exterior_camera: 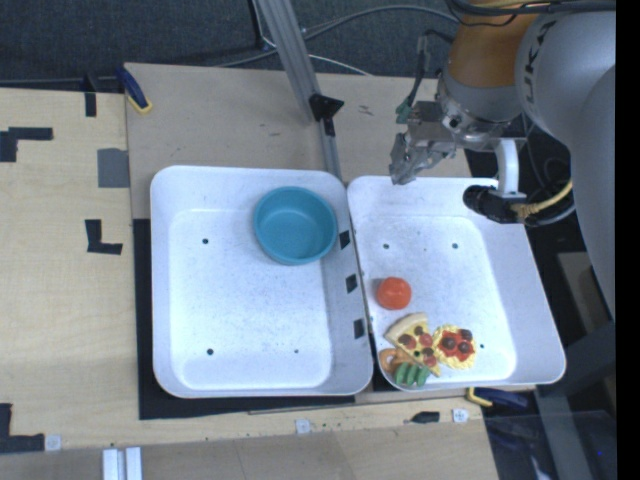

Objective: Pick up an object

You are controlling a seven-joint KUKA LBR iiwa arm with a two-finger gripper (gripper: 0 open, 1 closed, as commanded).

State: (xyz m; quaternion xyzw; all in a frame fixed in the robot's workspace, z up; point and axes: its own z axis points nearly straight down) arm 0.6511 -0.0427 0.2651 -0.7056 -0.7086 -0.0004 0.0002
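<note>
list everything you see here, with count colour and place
bins: 2, white, side by side on the bench
bowl: 1, blue, far right part of the left bin
ball: 1, orange-red, left side of the right bin
pizza slice toy: 1, tan with red and green, near left corner of the right bin
yellow toy: 1, yellow with red, right beside the pizza slice toy
arm: 1, grey with orange band, reaching in from the right
gripper: 1, dark grey, above the right bin's far left edge

Even, fairly bright overhead light falls on the worktop (60, 268), and both white bins look close to washed out. Shadows are soft and short; a faint one rings the blue bowl (294, 225). The picture is slightly grainy and soft, and the dark background stays dim.
</note>
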